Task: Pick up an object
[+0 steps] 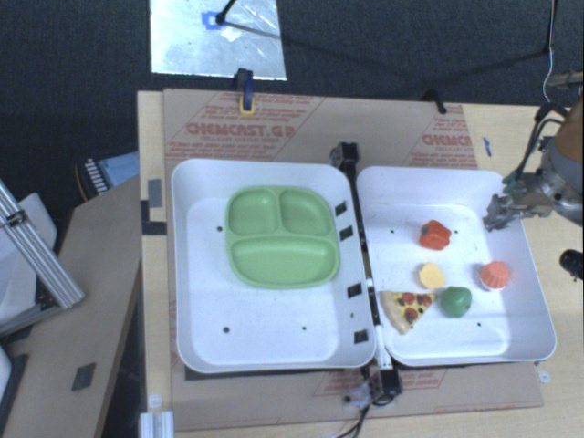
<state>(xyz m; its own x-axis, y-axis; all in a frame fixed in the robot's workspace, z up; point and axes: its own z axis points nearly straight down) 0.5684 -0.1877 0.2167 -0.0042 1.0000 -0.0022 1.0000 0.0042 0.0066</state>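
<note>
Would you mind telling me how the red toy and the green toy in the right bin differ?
The red toy lies toward the bin's far side, while the green toy lies nearer the front edge. The green toy sits close beside the pizza slice; the red toy stands apart from its neighbours. The red one lies nearer the pincer than the green one. Both are small, rounded pieces in the right bin.

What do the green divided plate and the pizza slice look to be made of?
The green divided plate looks like moulded plastic, matte: uniform colour, rounded compartment ridges, soft sheen. The pizza slice seems a toy, plastic or rubber, going by its flat painted toppings; the view is too coarse to say which.
</note>
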